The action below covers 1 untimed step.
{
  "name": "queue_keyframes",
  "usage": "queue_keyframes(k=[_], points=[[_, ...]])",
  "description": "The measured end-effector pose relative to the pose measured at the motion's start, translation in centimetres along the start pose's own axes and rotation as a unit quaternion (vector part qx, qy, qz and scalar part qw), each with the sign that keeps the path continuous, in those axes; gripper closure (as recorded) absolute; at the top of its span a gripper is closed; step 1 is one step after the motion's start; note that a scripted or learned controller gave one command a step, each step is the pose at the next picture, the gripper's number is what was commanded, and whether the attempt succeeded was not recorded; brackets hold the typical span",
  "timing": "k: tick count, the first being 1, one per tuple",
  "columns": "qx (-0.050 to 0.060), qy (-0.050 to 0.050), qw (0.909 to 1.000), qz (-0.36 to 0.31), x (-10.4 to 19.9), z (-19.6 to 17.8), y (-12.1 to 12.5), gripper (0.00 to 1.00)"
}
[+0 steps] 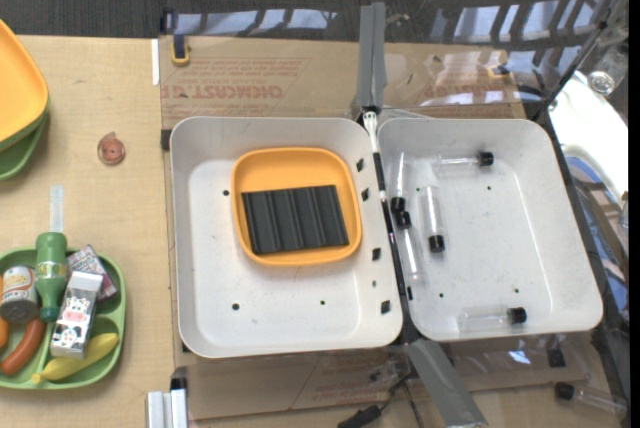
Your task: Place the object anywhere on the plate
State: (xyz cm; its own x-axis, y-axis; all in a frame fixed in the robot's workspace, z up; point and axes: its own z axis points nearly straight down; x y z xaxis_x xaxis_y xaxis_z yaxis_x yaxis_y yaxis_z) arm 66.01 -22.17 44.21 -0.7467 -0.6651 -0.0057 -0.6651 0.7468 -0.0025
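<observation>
An orange-yellow plate [296, 162] lies in the left white bin [280, 321], toward its back. A dark grey ribbed rectangular object [296, 219] lies flat on the plate and covers most of its middle. It sits square with the plate, slightly toward the front rim.
The right white bin [520, 256] holds several clear tubes with black caps, such as the tube at the back [460, 160] and the tube at the front [490, 319]. On the wooden table to the left stand a green tray of toy food [108, 336], a stacked orange dish [20, 96] and a small pink disc [111, 149].
</observation>
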Motion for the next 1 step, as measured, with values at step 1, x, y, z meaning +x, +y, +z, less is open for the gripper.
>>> queue_keyframes(k=[1], points=[[0.000,0.000,0.9911,-0.133,-0.01,-0.01,0.01,1.00]])
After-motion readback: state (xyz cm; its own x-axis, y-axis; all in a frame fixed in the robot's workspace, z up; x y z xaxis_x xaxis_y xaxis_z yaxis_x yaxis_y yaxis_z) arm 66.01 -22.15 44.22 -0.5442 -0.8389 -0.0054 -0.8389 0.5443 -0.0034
